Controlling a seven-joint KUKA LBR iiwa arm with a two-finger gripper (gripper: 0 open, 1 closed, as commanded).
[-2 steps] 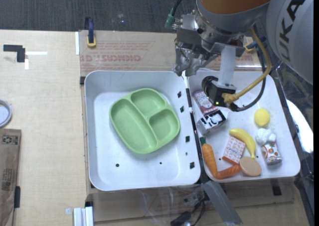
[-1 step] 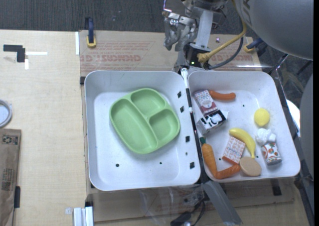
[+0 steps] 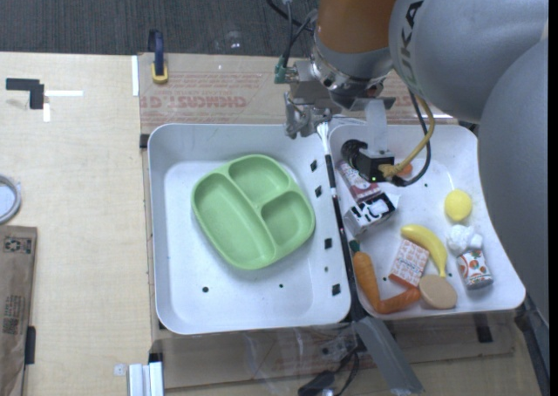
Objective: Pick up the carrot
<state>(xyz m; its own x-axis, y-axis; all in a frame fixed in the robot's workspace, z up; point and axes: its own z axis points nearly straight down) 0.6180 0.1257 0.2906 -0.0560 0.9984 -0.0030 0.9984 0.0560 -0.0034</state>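
The claw (image 3: 302,126) is hanging over the far rim where the two white bins are meeting, below the grey arm (image 3: 453,28) and its orange band (image 3: 357,2); the slant of the view is hiding its tips, so I cannot tell whether it is open or closed, and nothing is showing in its grasp. The carrot (image 3: 366,277) is lying well apart from the claw, toward the near edge and slightly to the right, in the right bin (image 3: 499,256) just beside the dividing wall, with its green top pointing back toward the claw. A black-and-white box (image 3: 371,209) is sitting between the claw and the carrot, nearer the carrot. Further right of the claw and toward the near side, a banana (image 3: 428,242), a small patterned box (image 3: 408,262) and a tan round piece (image 3: 438,292) are clustering close to the carrot, while a yellow lemon (image 3: 459,205) is resting further right still. To the left of the claw and nearer the camera, a green divided plate (image 3: 253,209) is lying in the left bin (image 3: 179,298).
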